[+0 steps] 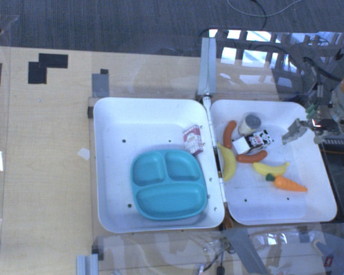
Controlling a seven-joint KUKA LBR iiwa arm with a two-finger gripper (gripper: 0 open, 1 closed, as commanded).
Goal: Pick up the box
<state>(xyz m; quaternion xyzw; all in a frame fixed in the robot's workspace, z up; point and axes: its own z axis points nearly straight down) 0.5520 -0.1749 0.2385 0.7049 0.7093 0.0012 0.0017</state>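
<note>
Nearest my camera sits the teal divided plate (168, 184), resting flat in the lower half of the left bin (106, 171). Just past it, against that bin's right wall, I see a small red-and-white packet (192, 140) lying tilted.

Across the divider in the right bin (318, 208), the closest item is an orange carrot (289, 183), with a small yellow banana (270, 168) touching its green end. A larger banana (228, 162) lies along the bin's left wall. Beyond these, a red sausage (251, 157) lies crosswise, and the box (249, 141) — white, with a black-and-white cow pattern at its right end — rests on top of or just behind that sausage; I cannot tell which. A second sausage (230, 132) stands lengthwise to the box's left, and a grey cylindrical can (251, 122) sits just behind the box.

The gripper (292, 132) hovers over the right bin's right side, well apart from the box — nothing is between its fingers, though I cannot tell from this angle how wide they stand.
</note>
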